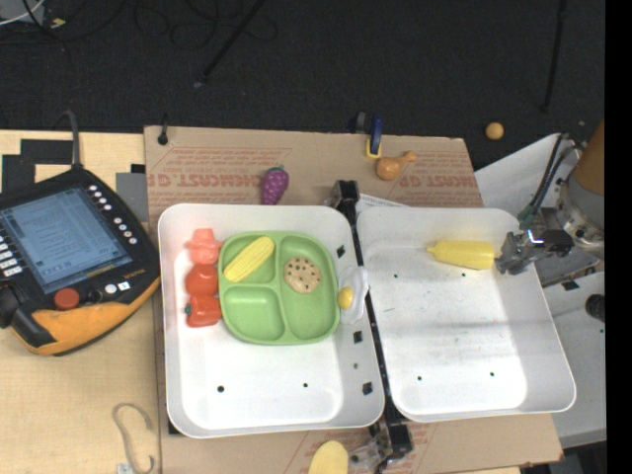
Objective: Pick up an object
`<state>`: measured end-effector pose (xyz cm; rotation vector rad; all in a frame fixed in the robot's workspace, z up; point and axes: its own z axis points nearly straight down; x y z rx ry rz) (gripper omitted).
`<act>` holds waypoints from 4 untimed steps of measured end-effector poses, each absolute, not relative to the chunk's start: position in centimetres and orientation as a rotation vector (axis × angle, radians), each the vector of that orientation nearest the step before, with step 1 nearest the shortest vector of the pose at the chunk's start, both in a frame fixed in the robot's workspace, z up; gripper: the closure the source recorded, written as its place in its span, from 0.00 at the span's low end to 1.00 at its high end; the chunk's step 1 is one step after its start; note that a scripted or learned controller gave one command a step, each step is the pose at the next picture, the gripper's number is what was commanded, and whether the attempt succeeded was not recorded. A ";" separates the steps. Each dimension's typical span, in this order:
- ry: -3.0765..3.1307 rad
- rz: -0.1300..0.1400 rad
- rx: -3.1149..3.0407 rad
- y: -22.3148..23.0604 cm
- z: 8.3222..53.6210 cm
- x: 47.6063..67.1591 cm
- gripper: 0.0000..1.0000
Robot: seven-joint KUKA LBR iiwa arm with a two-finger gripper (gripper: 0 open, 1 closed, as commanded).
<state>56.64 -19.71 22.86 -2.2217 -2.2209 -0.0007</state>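
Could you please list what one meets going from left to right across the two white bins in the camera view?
Red plastic toy figure → green three-compartment plate holding a yellow corn cob, then a round speckled cookie → small yellow ball → yellow banana-shaped toy → gripper.

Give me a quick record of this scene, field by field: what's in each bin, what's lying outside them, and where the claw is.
left bin: green divided plate holding corn cob and cookie; red toy figure beside plate
right bin: yellow banana-like object
outside bins: purple grapes, orange pear-shaped toy, teach pendant
claw: at right bin's right edge, next to the yellow object; grip unclear
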 end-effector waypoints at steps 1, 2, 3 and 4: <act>-2.225 -0.002 -2.216 -14.8 23.8 57.4 1.00; -2.224 -0.002 -2.216 -10.3 24.2 58.2 1.00; -2.224 -0.001 -2.215 -4.7 24.6 58.4 1.00; -2.221 0.003 -2.216 0.0 23.4 58.5 1.00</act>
